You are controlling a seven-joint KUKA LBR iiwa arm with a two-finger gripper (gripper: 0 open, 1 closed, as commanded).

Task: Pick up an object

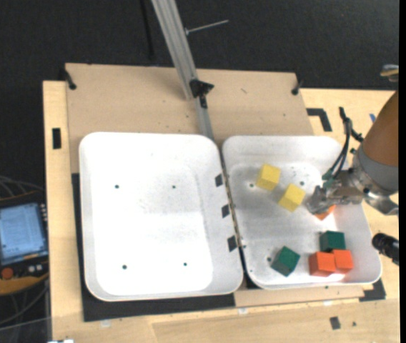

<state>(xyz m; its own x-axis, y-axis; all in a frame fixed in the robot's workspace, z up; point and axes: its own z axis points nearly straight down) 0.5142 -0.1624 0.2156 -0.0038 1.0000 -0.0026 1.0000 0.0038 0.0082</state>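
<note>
The right bin (289,152) holds several small blocks. Two yellow blocks (268,177) (291,197) lie near its middle. A green block (285,260) sits at the front, and another green block (332,240) lies at the right, just behind two orange blocks (323,264) (343,260). My gripper (322,201) is low over the bin's right side, just right of the nearer yellow block. A bit of an orange object (325,214) peeks out beneath it, mostly hidden by the gripper.
The left bin (149,213) stands beside the right one, with a divider with clips (228,209) between them. A metal pole (178,41) slants up from the back. A handheld pendant (13,238) lies off the bench at left.
</note>
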